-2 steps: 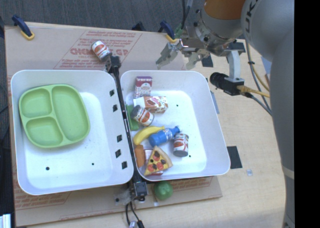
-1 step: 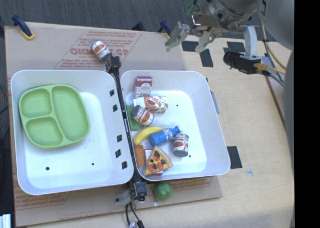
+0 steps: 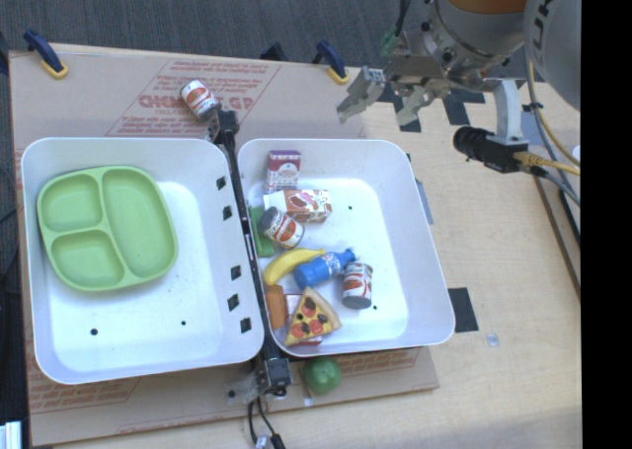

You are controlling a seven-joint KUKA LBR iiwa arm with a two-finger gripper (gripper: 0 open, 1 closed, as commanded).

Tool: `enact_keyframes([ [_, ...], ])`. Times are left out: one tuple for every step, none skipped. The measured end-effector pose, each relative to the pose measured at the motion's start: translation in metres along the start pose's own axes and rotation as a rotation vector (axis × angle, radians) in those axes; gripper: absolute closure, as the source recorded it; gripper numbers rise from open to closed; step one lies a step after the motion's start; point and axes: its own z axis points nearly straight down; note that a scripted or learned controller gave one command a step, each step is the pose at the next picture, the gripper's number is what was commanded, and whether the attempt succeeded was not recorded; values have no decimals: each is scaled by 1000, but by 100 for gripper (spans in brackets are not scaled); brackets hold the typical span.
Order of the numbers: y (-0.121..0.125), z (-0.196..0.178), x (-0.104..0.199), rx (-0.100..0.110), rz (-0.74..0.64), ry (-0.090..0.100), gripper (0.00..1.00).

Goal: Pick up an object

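A: What colours are in the left bin [image 3: 39,338]?

B: The bin is white, and the divided plate [image 3: 107,228] is light green.

A: And at the lower middle of the frame?

B: A yellow banana [image 3: 288,264], a blue bottle [image 3: 326,265], a pizza slice [image 3: 313,317] with red dots on orange, a can [image 3: 357,284] in red and white. Below the bins, a green ball [image 3: 322,374].

A cardboard sheet [image 3: 326,92] covers the counter [image 3: 513,338]. On it sit 2 white bins [image 3: 128,348], side by side; a can [image 3: 198,99] lies near the far edge, a green ball [image 3: 322,375] at the near edge.
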Motion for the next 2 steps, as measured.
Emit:
enact_keyframes([
  [32, 22, -54, -2, 0, -2, 0],
  [24, 265, -78, -11, -1, -1, 0],
])
